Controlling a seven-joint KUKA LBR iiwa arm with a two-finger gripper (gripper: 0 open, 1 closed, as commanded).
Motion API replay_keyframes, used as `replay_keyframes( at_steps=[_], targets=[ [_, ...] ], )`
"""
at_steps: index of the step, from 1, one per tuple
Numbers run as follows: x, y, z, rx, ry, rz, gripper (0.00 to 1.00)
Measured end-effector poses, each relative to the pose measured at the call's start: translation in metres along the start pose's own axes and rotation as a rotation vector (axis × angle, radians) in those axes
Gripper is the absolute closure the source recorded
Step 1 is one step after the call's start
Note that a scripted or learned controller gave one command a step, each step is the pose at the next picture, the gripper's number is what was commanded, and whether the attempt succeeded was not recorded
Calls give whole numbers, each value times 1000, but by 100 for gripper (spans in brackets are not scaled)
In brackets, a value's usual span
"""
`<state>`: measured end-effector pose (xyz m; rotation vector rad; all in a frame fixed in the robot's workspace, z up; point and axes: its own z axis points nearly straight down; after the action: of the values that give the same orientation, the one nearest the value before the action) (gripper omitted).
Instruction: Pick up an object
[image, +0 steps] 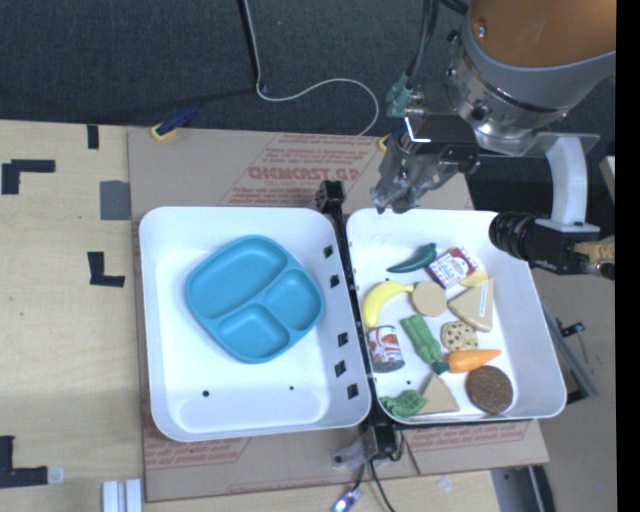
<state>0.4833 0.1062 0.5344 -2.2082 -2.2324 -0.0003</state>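
Gripper hangs above the right bin's far rim, apparently holding nothing; finger spacing cannot be told from this slant. Candidates crowd that bin. Recommend the banana, lying near the left wall with room beside it; descend vertically, straddling its narrow width.

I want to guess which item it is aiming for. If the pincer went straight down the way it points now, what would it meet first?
Probably bare floor at the back edge of the right bin, near the divider. The pincer hangs behind the green pepper and banana; depth is unclear.
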Motion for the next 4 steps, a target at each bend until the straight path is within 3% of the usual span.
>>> replay_keyframes(
  at_steps=[2, 3, 4],
  targets=[
    [56, 1, 0, 0, -1, 7, 100],
    [124, 1, 1, 0, -1, 3, 100],
    [4, 5, 210, 19, -7, 18, 100]
  ],
)
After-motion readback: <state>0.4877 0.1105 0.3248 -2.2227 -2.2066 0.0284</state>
